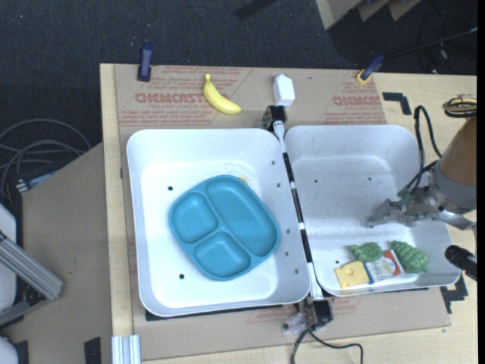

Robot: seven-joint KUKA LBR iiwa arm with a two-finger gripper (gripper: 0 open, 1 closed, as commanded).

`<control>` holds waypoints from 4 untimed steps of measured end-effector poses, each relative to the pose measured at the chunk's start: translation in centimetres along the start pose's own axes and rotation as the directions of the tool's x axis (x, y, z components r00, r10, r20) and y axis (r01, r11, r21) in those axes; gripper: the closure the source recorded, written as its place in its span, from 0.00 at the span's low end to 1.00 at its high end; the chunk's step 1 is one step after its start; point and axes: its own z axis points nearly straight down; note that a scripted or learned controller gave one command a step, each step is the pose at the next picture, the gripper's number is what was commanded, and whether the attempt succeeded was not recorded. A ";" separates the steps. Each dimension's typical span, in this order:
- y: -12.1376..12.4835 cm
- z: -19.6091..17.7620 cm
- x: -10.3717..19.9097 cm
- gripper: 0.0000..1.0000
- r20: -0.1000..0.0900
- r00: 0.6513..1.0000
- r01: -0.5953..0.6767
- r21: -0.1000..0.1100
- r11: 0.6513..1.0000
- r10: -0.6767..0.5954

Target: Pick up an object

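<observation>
My gripper (381, 215) hangs low over the right bin (341, 154), about midway down its right half, reaching in from the right edge. Its grey fingers (377, 218) point left, and from this slant I cannot tell whether they are spread or closed; nothing shows between them.

The things to pick lie in a cluster at the right bin's near edge, just below my gripper and apart from it. There is a yellow block (350, 274) at the left, flat and squarish. Beside it lies a small white packet (383, 268) with red and orange markings, tilted. Two knobbly green toys flank the packet: one green piece (369, 251) above the yellow block, and another green piece (411, 255) to the right, lumpy and leaf-like. They all touch or nearly touch.

In the left bin (151, 158) rests a blue divided plate (221, 226), with three compartments, turned at an angle. A yellow banana (219, 98) lies on the bench beyond the bins, well apart from my gripper.
</observation>
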 end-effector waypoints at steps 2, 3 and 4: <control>-4.0 -3.9 3.8 0.00 0.009 1.000 -0.004 -0.005 1.000 0.004; 4.7 -5.8 4.3 0.00 0.010 1.000 -0.001 -0.007 1.000 0.001; -0.5 -6.1 5.2 0.00 0.009 1.000 -0.003 -0.005 1.000 0.003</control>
